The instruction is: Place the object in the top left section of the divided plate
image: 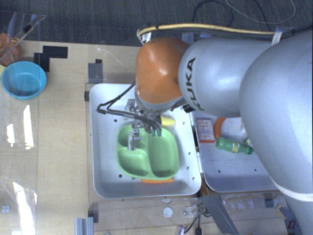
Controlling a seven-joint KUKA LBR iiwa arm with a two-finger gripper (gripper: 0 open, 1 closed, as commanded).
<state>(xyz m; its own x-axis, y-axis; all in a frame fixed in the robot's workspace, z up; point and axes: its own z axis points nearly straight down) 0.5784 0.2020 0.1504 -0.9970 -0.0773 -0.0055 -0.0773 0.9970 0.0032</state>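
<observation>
Wooden tabletop (54, 170) holds two white bins. "KUKA" is written on the big grey arm (220, 77). Its end effector (133, 142) hangs over the green divided plastic plate (164, 155) in the left white bin (105, 180); I cannot tell its grip.

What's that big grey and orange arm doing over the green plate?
The KUKA arm reaches in from the right and hangs its gripper over the top left section of a green divided plate in the left white bin. What it is carrying, if anything, is too small to tell. A yellow item lies just behind the plate, and a green bottle lies in the right bin.
</observation>
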